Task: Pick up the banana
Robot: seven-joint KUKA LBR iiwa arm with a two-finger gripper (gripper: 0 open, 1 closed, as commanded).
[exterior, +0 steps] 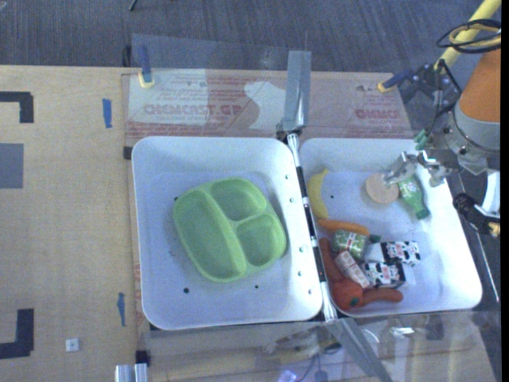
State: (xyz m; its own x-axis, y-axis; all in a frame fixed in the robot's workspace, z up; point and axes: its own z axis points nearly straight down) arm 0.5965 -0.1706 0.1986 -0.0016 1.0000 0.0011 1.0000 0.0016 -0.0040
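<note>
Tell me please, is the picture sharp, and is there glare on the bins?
Camera view: soft overall, small items in the right bin blur together; the banana stays readable. Left bin is bright white, slightly washed out; the green plate casts a faint shadow.

Cut off and unclear

The arm (483, 94) runs off the right edge; labels on the small cartons (394, 263) are too blurred to read.

- banana (317, 194) lay tight against right bin's left wall (305, 213), open floor on its right
- carrot (341, 226) and cartons (374, 263) crowded just below it
- gripper (413, 165) hung over green bottle (413, 198)
</note>
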